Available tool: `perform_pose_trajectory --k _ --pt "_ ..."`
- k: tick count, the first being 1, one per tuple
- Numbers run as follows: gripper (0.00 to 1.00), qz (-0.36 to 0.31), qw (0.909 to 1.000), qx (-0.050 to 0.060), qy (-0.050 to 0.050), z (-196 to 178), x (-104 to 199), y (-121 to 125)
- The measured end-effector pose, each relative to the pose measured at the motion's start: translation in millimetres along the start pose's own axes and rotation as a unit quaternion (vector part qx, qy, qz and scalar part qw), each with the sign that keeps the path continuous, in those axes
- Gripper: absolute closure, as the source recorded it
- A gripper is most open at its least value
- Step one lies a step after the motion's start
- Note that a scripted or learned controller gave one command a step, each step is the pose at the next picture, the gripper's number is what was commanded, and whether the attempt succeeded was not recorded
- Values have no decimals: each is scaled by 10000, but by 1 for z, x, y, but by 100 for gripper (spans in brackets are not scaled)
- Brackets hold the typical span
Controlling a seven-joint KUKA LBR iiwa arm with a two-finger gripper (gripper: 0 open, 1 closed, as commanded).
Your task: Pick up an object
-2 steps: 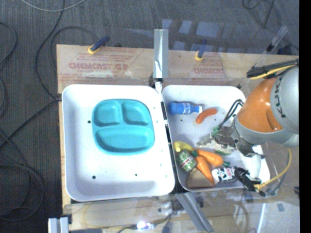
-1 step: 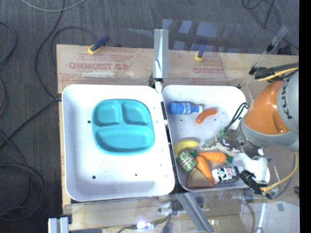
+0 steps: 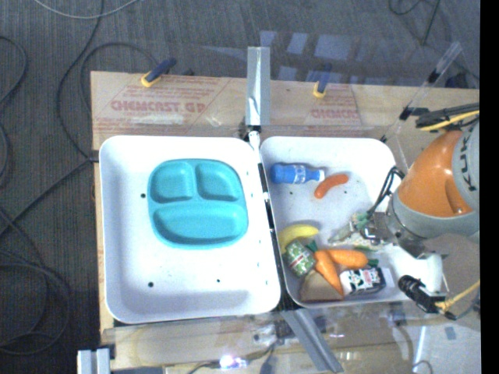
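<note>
Bench (image 3: 117,100) w/ two shallow white bins side by side, brown board under them, cables on the dark floor around. Left bin (image 3: 125,287) holds one thing: a teal divided plate (image 3: 199,202), three compartments, lying flat in the upper middle of the bin, apart from the walls.

Right bin (image 3: 366,150) has the clutter. Near the top L edge, a blue bottle (image 3: 295,174) w/ white cap end lies on its side; just beside its R end, a small orange chili-shaped piece (image 3: 331,185), curved, not quite touching as far as can be told. Lower, along the bin's L wall, a yellow banana-like piece (image 3: 300,233), and touching below it a green-yellow round item (image 3: 299,258). Next to that, two carrots (image 3: 337,262): one angled down toward the front wall, one lying across to the R. Under them a brown flat item (image 3: 316,287), partly covered. A small black-and-white carton (image 3: 362,280) sits at the front R corner, touching the carrots.

Gripper (image 3: 365,228) is low in the bin's R half, just above the carrots, near its R wall; blurred, so cannot tell if it's open or closed, or if anything is in it. Grey arm w/ orange band (image 3: 437,178) comes in from the R.
</note>
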State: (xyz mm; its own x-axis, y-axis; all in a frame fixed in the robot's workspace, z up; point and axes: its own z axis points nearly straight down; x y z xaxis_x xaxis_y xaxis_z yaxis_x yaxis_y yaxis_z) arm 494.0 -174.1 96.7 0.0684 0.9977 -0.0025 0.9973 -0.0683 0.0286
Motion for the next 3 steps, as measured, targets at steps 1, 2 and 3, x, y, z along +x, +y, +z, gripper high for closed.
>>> perform_pose_trajectory --k 1,2,3 --pt "0 322 9995 48 50 2 -26 84" --pt "100 321 9995 12 -36 -8 -31 85" --pt "0 301 9995 9 -14 -9 -27 86"
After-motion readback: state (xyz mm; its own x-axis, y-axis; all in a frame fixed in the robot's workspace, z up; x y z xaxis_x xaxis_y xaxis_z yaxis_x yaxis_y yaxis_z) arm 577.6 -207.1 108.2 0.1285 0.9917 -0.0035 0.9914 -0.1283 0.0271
